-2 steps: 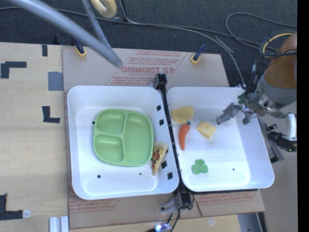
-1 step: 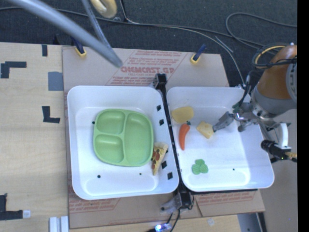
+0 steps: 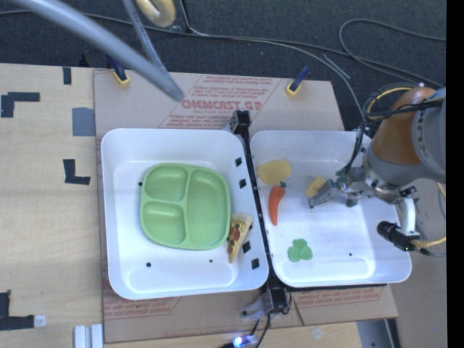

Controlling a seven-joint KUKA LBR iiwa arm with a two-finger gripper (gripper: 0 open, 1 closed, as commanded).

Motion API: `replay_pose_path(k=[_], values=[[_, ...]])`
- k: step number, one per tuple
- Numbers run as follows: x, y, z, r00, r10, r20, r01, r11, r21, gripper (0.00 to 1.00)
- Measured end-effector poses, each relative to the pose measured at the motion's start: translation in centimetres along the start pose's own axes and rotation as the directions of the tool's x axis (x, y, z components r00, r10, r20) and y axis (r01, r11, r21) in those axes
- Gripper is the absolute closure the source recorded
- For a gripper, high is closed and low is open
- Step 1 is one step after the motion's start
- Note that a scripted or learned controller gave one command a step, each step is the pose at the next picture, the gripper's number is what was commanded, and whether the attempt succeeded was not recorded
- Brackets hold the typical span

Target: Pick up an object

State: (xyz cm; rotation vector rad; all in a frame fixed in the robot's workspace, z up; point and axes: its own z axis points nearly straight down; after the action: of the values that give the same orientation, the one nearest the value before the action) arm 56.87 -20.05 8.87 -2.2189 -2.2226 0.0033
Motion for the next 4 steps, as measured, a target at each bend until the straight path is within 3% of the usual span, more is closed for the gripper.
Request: replay_pose_path(k=[1,2,4], values=[[0.1,0.1,-1.3,1.0,-0.001,-0.001,0.001,1.0,-0.002,1.0],[0.2,1.1,-7.0,1.0,0.0,0.0,0.0,1.0,-0.006,1.0],[-0.6,-0.1,-18.5,1.0,0.0,0.002,0.0,1.0,-0.008,1.0]])
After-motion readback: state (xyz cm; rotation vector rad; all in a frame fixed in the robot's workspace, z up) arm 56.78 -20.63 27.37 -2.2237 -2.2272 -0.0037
